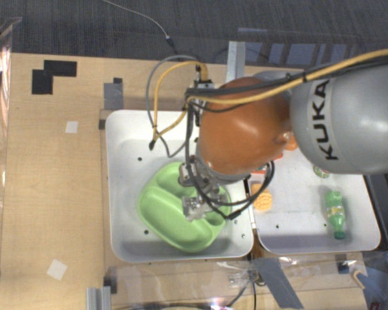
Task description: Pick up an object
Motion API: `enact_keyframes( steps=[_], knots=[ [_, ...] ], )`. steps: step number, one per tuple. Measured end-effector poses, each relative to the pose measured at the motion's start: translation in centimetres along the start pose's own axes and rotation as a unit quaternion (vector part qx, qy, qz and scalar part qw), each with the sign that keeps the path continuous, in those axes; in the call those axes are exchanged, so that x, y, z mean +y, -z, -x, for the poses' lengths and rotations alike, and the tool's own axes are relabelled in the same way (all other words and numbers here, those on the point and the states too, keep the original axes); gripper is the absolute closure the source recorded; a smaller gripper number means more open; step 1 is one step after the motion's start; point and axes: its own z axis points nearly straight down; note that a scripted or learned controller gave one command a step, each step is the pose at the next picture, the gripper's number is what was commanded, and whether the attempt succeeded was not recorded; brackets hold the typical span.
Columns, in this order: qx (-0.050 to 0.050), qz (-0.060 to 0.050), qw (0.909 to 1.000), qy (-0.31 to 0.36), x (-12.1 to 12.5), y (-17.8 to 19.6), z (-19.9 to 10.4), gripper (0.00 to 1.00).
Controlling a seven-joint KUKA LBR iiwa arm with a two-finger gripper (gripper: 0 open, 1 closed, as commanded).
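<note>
Grey KUKA arm with orange band [246, 131] covers the frame's middle; its jaws' state I cannot tell. Below it, lower centre, lies a light, stiff, slippery lime-green plastic bowl [165, 215]; best taken by the rim

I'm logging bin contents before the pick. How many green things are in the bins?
2: a green bowl in the left bin under the gripper, and a green bottle in the right bin. The arm may hide more.
</note>
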Motion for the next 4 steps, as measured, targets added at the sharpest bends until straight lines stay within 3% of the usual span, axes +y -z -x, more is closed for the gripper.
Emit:
enact_keyframes(
  steps=[1, 2, 3, 4],
  knots=[
    [-0.001, -0.006, 0.9505, -0.311, 0.1, -10.1, 1.8, 1.0],
    [-0.007, -0.01, 0.8164, -0.577, -0.7, -10.1, 5.0, 1.0],
    [-0.002, -0.003, 0.6371, -0.771, -2.0, -2.1, 7.0, 1.0],
    [-0.001, -0.002, 0.5157, -0.857, 0.0, -0.3, 7.1, 1.0]
  ],
)
